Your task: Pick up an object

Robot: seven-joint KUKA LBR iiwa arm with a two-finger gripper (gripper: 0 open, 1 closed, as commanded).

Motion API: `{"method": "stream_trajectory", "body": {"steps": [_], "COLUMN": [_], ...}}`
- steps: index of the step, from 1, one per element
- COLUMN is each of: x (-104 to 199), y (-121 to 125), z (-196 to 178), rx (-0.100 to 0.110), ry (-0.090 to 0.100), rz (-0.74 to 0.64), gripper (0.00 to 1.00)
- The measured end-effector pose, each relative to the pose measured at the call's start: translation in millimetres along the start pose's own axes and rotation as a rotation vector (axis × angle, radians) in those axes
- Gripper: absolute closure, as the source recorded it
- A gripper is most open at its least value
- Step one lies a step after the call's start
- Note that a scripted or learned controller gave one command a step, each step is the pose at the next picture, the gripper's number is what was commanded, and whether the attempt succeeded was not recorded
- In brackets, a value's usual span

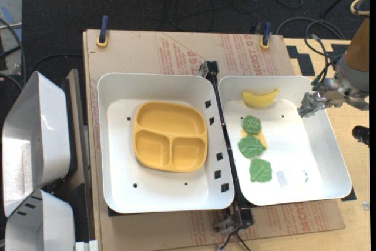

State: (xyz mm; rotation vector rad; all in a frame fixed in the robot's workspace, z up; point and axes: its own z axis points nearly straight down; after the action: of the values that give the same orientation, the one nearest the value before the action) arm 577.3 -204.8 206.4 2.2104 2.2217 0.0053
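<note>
- Four small toy foods in right bin (317, 144): banana (261, 97) at top, three green pieces (252, 147) below.
- Likely light, rigid, slippery; best pinched across banana's narrow middle.
- Hand (308, 105) at bin's right rim, carrying nothing; spread unclear.

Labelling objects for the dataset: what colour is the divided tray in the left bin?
Yellow-orange, plain, no pattern. The divided tray shows clearly in the camera view.

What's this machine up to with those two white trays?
A robot arm reaches in from the right, its gripper at the right bin's far edge, holding nothing. That bin has a toy banana and three green pieces, one lying on something yellow. The left bin holds a yellow divided plate. Nothing is picked up yet.
</note>
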Motion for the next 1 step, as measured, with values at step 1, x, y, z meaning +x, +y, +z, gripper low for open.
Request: {"method": "stream_trajectory", "body": {"steps": [1], "x": [-5.5], "y": [7.7], "z": [-46.6], "rx": [0.001], "ry": [0.000], "rz": [0.000], "gripper": [1.00]}}
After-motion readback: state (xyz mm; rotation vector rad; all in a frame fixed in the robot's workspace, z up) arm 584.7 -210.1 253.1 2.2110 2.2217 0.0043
